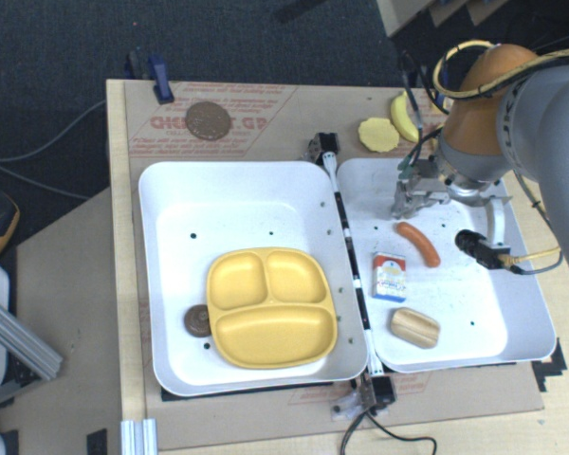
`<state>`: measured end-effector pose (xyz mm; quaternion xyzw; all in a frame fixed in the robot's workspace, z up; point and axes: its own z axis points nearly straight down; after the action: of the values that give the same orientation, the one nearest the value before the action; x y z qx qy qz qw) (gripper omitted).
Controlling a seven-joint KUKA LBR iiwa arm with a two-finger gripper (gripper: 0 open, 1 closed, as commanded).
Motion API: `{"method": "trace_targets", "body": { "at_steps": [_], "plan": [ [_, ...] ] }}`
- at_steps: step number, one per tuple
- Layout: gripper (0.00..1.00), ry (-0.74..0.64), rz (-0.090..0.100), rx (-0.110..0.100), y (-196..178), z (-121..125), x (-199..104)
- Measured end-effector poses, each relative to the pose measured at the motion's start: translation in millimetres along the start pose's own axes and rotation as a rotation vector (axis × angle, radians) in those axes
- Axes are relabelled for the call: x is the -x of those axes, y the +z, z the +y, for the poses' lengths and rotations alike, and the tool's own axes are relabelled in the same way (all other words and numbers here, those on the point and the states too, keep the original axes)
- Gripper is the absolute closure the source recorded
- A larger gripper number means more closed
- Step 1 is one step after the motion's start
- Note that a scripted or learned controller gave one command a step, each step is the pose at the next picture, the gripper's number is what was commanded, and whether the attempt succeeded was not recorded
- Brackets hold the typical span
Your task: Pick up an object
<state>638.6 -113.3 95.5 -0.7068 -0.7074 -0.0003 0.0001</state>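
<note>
Two shallow white bins sit side by side on the bench. The left bin holds a yellow divided plate that takes up its lower middle, with a small brown disc touching the plate's left edge; the upper half of this bin is bare floor. The right bin has bare floor along its right side and lower right corner.

The gripper hangs over the upper left part of the right bin, below the orange band of the arm; whether it is parted or closed cannot be told from this angle. A sausage lies slanted just below the gripper, close to it but not between its tips. Below the sausage sits a small red and white carton; its print is too small to read. Lower still lies a tan bread roll.

On the bench above the bins lie a brown disc, faded red lettering that is not legible, and yellow toy pieces.
</note>
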Motion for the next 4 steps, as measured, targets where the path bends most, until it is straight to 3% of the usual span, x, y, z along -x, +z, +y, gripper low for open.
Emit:
{"method": "trace_targets", "body": {
  "at_steps": [1, 2, 3, 4],
  "plan": [
    [0.00, 0.000, 0.000, -0.001, 0.7, -0.3, 0.0],
    [0.00, 0.003, 0.001, -0.006, 11.4, -35.2, -5.6],
    [1.00, 0.002, -0.001, 0.000, 0.4, -33.0, -5.5],
    [0.00, 0.002, 0.000, -0.001, 1.0, -33.3, -5.6]
  ]
}}
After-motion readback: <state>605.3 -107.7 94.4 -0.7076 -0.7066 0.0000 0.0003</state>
